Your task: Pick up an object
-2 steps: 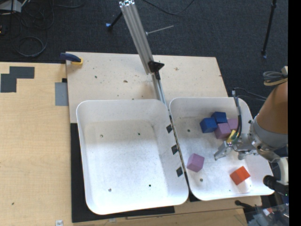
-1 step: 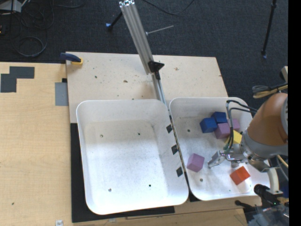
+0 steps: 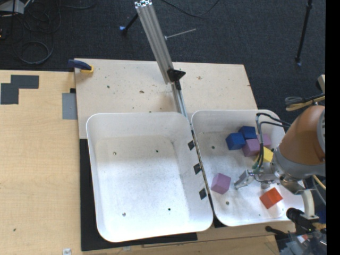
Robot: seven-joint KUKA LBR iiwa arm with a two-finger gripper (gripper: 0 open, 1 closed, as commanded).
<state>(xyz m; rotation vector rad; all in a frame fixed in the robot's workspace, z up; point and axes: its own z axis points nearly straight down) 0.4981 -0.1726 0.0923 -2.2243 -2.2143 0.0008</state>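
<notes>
My gripper [image 3: 243,180] sits low in the right bin [image 3: 234,219] with its fingers apart and nothing between them, the tips just beside the light purple cube [image 3: 221,183]. That cube lies apart from the blue, purple and yellow blocks nearer the arm — the easy pick. I'd centre over it, drop straight, then close — avoiding a sideways nudge.
</notes>
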